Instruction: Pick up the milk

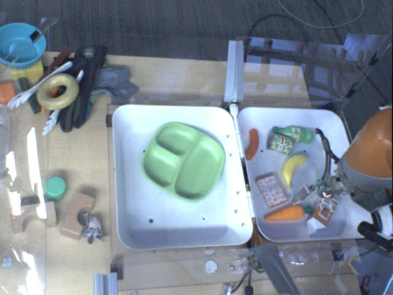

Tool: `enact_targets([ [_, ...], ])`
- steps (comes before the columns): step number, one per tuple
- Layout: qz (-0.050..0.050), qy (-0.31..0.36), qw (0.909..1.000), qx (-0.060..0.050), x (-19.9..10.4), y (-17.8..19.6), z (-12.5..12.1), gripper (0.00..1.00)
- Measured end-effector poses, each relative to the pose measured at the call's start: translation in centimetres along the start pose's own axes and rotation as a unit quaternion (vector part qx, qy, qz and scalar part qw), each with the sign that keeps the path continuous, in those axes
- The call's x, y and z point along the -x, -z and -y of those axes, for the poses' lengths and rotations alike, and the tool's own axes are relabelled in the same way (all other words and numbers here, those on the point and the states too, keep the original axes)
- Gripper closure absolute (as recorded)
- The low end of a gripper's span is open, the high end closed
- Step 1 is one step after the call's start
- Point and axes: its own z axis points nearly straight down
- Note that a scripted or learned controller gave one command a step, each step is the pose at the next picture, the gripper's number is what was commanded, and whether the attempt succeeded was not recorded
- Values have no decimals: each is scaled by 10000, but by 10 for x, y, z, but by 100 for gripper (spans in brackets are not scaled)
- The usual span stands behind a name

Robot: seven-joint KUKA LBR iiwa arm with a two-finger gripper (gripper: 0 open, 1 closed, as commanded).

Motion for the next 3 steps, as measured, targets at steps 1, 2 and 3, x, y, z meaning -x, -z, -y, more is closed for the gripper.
enact_targets([
  [1, 10, 10, 10000, 40, 0, 12, -4, 100],
  [2, -5, 1540, 9881, -12, -2, 76, 0, 100],
  [3, -14, 558, 9984, -19, -21, 98, -80, 100],
])
